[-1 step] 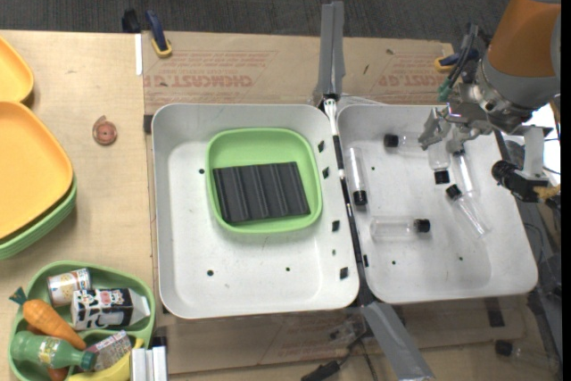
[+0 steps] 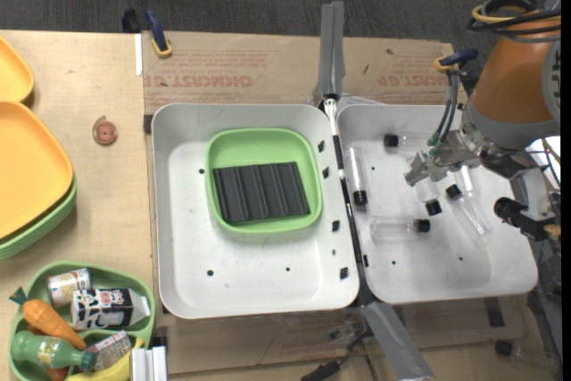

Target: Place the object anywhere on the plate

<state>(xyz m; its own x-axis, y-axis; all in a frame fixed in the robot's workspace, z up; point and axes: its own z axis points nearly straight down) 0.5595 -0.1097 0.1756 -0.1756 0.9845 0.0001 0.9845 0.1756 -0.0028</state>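
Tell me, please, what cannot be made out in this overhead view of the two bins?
- Gripper: too small and blurred to read its fingers.
- Clear vials in the right bin: transparent against white, so their count is uncertain.
- Arm: cut off by the right edge.
- Orange plates: cut off at left.

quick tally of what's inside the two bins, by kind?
Green plate: 1
Dark ribbed slab, lying on the plate: 1
Clear vials with black caps, e.g., in the right bin: about 5, since they overlap near the gripper and are hard to separate
Total: about 7
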